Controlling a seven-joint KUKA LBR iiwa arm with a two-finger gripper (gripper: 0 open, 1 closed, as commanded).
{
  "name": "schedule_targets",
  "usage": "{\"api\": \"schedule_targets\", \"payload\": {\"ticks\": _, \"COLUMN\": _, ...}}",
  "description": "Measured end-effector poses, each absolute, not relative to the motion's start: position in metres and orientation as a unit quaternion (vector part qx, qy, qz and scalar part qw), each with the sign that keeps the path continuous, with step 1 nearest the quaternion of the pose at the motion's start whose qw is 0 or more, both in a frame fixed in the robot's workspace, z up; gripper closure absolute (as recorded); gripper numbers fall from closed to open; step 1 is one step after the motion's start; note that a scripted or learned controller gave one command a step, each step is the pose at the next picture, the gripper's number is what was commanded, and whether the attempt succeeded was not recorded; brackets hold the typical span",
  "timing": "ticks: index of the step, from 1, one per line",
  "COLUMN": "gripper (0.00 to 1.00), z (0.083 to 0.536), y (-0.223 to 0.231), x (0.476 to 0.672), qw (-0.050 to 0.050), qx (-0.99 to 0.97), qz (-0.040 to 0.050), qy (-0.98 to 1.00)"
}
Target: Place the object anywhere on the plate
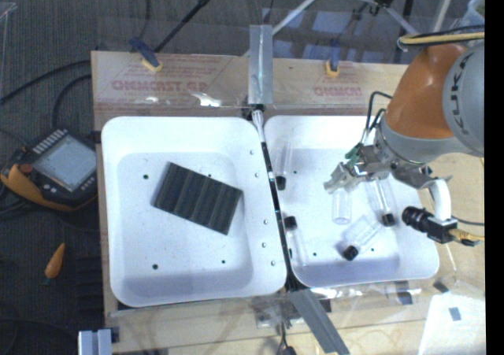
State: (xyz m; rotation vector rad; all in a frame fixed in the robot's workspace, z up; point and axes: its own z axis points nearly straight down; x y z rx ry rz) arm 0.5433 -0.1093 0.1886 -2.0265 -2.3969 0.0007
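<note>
Plate (197, 197), dark and ribbed, lies tilted in the left bin (126, 137), open floor all around. Clear vial (358, 235) lies in the right bin (315, 137), black cap pointing lower-left, under the gripper (356, 171) — grip state impossible to tell.

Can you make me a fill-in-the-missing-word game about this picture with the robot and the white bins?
1. The dark ridged plate lies in the ______ bin as the camera sees it.
2. The clear vials with black caps lie in the ______ bin.
3. The band above the arm's wrist is coloured ______.
4. The gripper hangs over the bin that holds the ______.

Missing words: left; right; orange; vials
</note>
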Motion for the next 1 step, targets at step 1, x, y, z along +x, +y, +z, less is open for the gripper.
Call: {"api": "schedule_targets", "payload": {"ticks": 1, "gripper": 1.00, "z": 0.1818, "y": -0.0320, "x": 0.5693, "qw": 0.002, "qx": -0.651, "qz": 0.0013, "qy": -0.759}}
